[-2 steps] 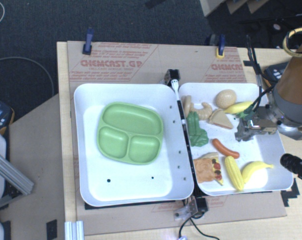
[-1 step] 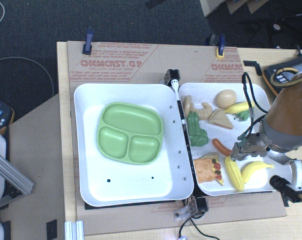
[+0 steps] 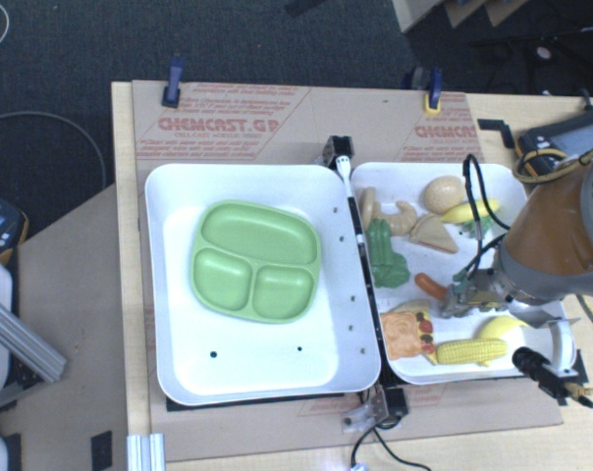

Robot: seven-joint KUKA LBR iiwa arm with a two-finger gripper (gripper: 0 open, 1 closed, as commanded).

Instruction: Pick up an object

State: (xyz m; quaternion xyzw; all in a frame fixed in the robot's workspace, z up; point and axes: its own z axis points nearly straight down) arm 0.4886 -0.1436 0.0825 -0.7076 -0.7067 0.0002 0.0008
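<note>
From above, the left bin (image 3: pixel 169 263) holds a green divided plate (image 3: pixel 254 260) near its centre. The right bin (image 3: pixel 400 176) carries toy food: green broccoli (image 3: pixel 384 254) by its left wall, a corn cob (image 3: pixel 466 351) along the front edge, a small sausage (image 3: pixel 430 285) mid-bin. The gripper (image 3: pixel 460 297) hangs just beside the sausage; whether it is wide or narrow cannot be told.

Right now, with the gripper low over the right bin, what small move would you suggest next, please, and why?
Probably a short drop straight down. The gripper hangs in the right white bin just right of the small red sausage-shaped toy, above the slice of toy pizza and the yellow corn cob. Nothing shows between its fingers, so it likely needs to reach an item before closing.
</note>
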